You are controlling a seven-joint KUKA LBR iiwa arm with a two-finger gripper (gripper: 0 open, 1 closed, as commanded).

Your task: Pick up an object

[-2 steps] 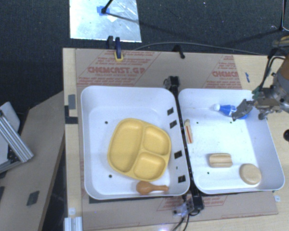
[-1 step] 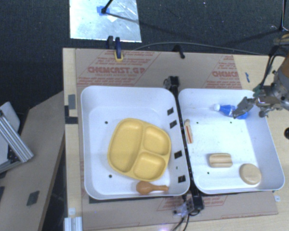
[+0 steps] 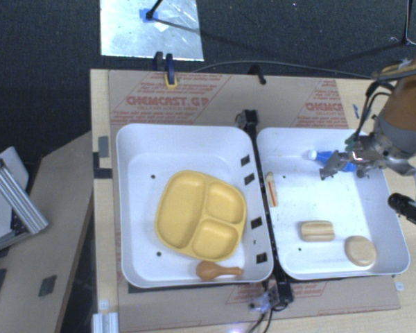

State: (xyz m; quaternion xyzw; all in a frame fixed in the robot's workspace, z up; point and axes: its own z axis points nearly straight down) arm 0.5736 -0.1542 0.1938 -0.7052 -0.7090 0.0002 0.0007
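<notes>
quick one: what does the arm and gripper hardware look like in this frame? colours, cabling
The arm is grey metal with a broad orange band above the wrist. Dark cables loop along its left side down toward the gripper, a small dark-and-silver assembly with a bright glint on it. A separate black fitting sits just below the arm.

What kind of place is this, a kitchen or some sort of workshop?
Probably a robotics lab bench, not a kitchen: a robot arm reaches over two white bins, toy-like food such as the bread roll lies there, and the bench sits on protective sheeting.

Glossy yellow plastic tray (image 3: 201, 217) in smooth white bin (image 3: 135, 186); crinkled shiny foil sheet (image 3: 151, 19).
</notes>
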